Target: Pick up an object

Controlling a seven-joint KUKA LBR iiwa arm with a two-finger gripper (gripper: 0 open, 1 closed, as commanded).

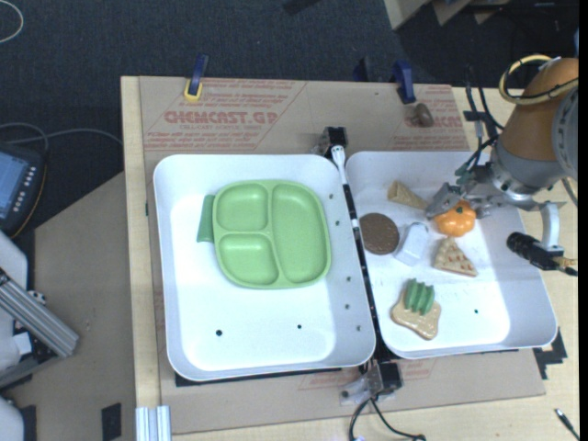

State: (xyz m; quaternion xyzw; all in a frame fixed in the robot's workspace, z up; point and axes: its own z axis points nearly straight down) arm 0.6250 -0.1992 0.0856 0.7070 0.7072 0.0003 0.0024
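Observation:
My gripper hangs low over the back of the right bin, at the end of the grey arm that comes in from the right. Directly under and in front of it sits a small orange fruit, touching or nearly touching the gripper; whether it is gripped is unclear. Around it lie a tan wedge, a round brown cookie, a small white piece, a pizza slice, and a toast piece with green beans.
The left bin holds a green divided plate. A black divider with clips runs between the two bins. A black part of the arm sticks out over the right bin's right side.

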